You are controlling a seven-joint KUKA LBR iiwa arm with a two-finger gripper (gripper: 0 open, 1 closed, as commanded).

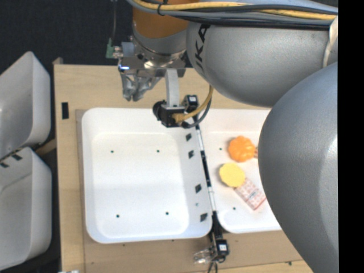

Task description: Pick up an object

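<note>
Grey arm (296,95) looms; end effector (135,90), state unclear, sits well apart from orange object (242,148).

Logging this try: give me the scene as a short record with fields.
arm: grey arm with orange band, reaching in from the right
gripper: gripper above the bench past the far rim of the left bin, nothing seen between its fingers
left bin: left bin, white, shallow
right bin: right bin, holds three things
orange object: orange object, nearest the far side
yellow round object: yellow round object, just in front of the orange one
clear packet: clear packet, red-printed, touching the yellow one
task state: nothing picked up yet
</note>
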